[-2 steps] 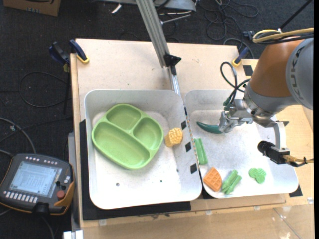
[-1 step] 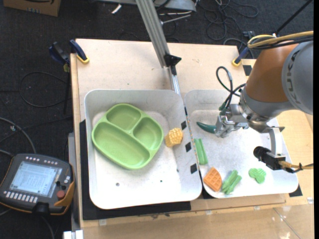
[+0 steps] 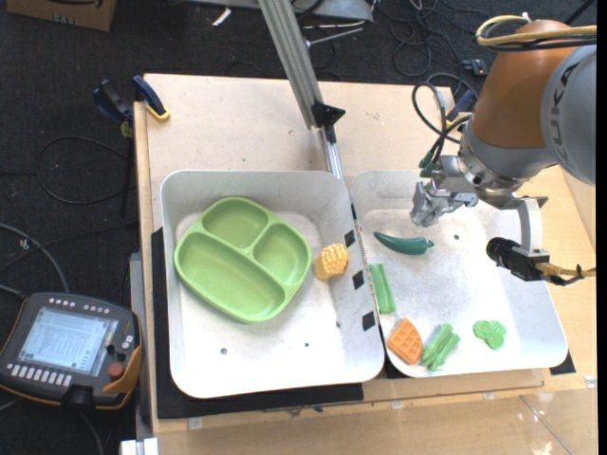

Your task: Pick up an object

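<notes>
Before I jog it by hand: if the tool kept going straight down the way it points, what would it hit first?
Probably the bare floor of the right bin, just up-right of the dark green pepper. The tool seems beside the pepper, though depth is unclear.

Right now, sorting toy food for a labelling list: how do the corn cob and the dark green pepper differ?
The corn cob is yellow and stubby; the dark green pepper is slim with a pointed end. The corn cob lies in the left bin, beside the green divided plate; the pepper lies in the right bin, just below the gripper. Both lie flat, touched by nothing.
</notes>
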`<state>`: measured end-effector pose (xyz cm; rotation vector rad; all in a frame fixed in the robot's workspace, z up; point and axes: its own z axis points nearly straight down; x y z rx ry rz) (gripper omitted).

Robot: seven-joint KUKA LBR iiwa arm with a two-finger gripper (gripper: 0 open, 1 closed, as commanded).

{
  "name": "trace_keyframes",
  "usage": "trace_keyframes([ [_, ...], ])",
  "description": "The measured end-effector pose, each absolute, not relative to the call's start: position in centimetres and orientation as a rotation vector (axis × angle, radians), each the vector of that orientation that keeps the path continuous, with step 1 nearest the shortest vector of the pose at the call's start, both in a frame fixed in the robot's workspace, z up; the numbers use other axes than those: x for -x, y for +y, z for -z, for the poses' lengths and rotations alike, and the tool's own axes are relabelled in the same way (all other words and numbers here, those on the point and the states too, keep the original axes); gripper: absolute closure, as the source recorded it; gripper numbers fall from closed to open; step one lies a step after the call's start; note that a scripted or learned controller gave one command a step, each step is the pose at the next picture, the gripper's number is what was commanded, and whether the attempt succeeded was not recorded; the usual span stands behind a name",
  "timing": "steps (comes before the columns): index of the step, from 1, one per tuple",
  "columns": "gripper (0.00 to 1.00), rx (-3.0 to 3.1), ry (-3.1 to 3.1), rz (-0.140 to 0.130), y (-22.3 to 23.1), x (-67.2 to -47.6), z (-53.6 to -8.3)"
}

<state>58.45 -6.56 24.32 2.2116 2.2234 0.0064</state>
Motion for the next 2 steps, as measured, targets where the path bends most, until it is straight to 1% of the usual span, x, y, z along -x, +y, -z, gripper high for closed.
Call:
trace_keyframes([
  [1, 1.00, -2.212, 2.229, -0.005, -2.3, -61.8, -24.4],
  [2, 1.00, -2.217, 2.234, 0.004, 4.1, -59.7, -19.9],
])
